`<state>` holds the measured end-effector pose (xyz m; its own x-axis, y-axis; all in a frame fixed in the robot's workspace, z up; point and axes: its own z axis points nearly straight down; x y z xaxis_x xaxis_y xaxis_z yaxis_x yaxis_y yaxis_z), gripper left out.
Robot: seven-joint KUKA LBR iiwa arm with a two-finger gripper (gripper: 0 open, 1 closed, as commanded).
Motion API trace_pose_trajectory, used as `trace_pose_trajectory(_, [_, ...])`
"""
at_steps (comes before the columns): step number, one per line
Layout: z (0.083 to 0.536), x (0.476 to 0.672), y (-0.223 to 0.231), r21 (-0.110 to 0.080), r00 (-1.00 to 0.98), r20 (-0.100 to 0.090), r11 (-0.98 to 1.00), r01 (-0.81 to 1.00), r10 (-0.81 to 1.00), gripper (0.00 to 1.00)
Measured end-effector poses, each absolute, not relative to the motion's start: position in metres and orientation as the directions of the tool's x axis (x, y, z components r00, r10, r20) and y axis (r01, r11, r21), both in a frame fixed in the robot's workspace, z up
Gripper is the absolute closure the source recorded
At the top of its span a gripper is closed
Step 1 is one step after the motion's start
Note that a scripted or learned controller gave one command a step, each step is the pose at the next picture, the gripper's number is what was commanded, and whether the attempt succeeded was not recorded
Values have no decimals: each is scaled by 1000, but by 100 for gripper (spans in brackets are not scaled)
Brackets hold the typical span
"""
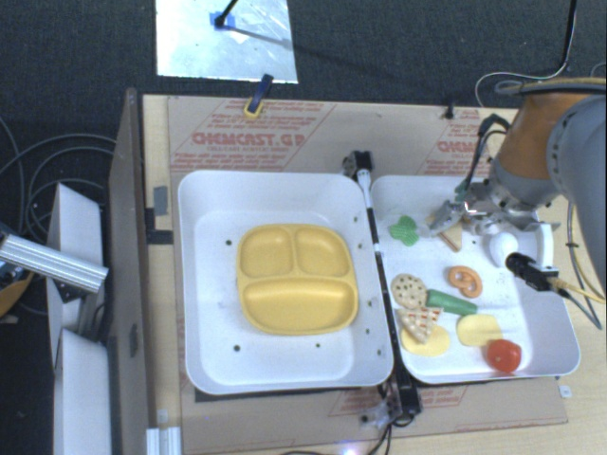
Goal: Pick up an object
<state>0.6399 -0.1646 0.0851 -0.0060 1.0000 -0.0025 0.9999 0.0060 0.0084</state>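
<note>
Hovering low in the right bin [569,349], the gripper [462,212] nearly touches a toast piece [451,239] just below-left; finger opening indiscernible.

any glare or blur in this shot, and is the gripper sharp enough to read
Camera view: the foil-like sheet beyond the bench glares brightly; the white bins look evenly lit, with only soft shadows under the yellow tray; the gripper is slightly soft and cluttered, so its state stays unclear.
</note>
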Motion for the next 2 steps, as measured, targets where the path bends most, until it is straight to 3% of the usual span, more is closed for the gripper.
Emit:
trace_pose_trajectory(1, [96, 637, -164, 5, -5, 0, 5, 1000, 1000, 100])
trace_pose_trajectory(2, [191, 635, -57, 10, -14, 3, 14, 1000, 1000, 100])
